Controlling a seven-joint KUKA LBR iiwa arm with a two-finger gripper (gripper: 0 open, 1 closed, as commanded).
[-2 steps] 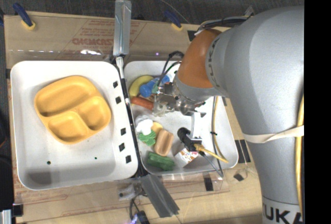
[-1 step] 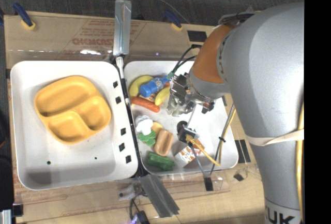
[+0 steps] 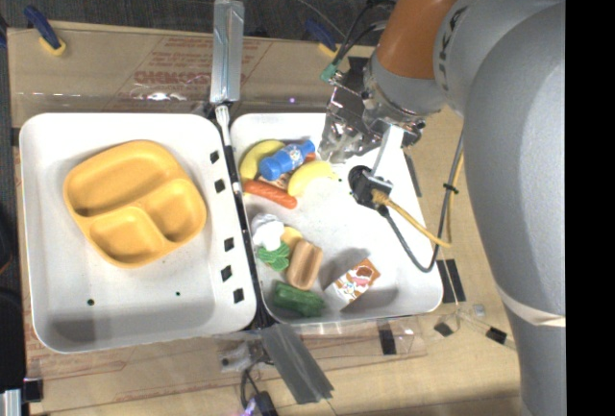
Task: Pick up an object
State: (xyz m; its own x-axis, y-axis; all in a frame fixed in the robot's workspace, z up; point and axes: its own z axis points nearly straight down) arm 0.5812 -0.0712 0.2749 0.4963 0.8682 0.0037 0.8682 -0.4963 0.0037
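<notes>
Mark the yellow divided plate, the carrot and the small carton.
yellow divided plate (image 3: 135,201), camera view, centre ridge.
carrot (image 3: 270,194), camera view, mid-length.
small carton (image 3: 353,282), camera view, printed top face.

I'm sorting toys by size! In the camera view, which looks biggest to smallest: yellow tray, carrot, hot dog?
1. Yellow tray, biggest by far.
2. Carrot and hot dog look about alike, so no ranking.
</notes>
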